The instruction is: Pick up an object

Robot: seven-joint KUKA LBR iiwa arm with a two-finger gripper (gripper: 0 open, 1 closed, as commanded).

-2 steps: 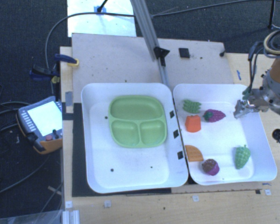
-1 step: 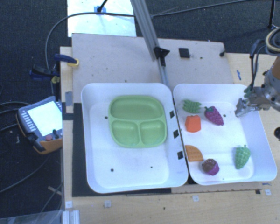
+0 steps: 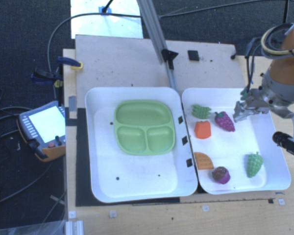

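Note:
The right bin (image 3: pixel 264 146) holds several toy foods. A purple grape bunch (image 3: pixel 225 121) lies near the top, with a dark green leafy piece (image 3: pixel 201 111) and an orange block (image 3: pixel 202 129) to its left. Lower down are a tan bread-like piece (image 3: pixel 203 160), a dark purple fruit (image 3: pixel 221 175) and a green grape bunch (image 3: pixel 254 164). My gripper (image 3: pixel 240 112) hangs over the bin's upper right part, just right of the purple grapes. I see nothing between its fingers.
The left bin (image 3: pixel 103 175) bears a green divided plate (image 3: pixel 145 127). A metal pole (image 3: pixel 154 23) slants across the back of the bench. A hand-held control unit (image 3: pixel 43 129) and cables lie on the floor at the left.

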